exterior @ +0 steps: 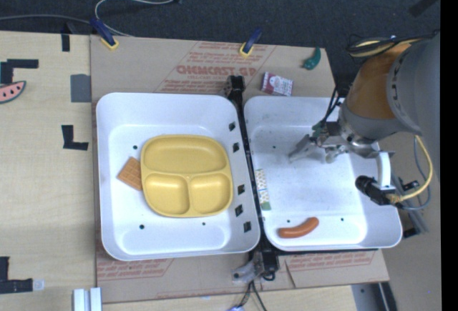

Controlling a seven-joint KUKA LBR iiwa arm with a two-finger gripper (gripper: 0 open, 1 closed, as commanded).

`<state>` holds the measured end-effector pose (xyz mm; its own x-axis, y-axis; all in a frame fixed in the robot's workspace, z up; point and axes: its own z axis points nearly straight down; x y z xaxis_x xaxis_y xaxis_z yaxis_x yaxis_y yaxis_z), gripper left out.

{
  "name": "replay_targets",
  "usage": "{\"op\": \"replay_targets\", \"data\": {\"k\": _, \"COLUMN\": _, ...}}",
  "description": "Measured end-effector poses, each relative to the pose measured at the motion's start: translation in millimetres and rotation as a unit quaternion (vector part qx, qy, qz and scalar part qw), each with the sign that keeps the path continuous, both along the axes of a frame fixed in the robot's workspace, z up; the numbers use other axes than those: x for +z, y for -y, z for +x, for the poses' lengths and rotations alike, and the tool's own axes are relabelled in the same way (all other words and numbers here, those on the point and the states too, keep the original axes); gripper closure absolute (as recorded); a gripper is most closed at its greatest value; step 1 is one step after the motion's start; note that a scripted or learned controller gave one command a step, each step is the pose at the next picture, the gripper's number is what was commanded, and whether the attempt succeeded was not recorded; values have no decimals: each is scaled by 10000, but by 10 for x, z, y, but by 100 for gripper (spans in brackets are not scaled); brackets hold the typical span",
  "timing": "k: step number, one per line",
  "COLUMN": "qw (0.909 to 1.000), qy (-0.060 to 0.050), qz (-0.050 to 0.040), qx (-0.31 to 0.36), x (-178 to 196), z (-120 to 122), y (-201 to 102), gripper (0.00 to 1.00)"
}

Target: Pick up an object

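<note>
Nearest the camera, along the near wall of the right-hand shallow white bin (372,234), lies a small orange-red sausage-shaped object (298,228), slightly curved. Its long axis runs nearly side to side, the right end tipped a little upward in the view. It sits below and slightly left of the two-finger gripper (299,152), well apart from it, with bare bin floor between the two.

The gripper hangs over the upper middle of that same bin, its metal fingers pointing left toward the divider; whether they stand apart or together cannot be told from this angle, and nothing shows between them. Behind it to the right rises the grey arm with its orange band (372,84).

For a grasp, I judge the gripper would need to travel toward the near wall and set its fingers across the sausage's short axis. Room is tight on the near side, where the wall rises just beside the object; the far side and both ends are open.

Left of the gripper, across the divider, the other white bin (114,231) holds a yellow plastic compartment plate (187,175) and a tan waffle-textured piece (130,174) tucked at the plate's left edge.
</note>
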<state>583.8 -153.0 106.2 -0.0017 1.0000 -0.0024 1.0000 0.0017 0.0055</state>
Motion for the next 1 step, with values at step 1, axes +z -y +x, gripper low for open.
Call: {"op": "replay_targets", "data": {"k": 1, "qw": 10000, "qy": -4, "qz": 9, "qx": 4, "x": 92, "z": 1, "y": -9, "gripper": 100}}
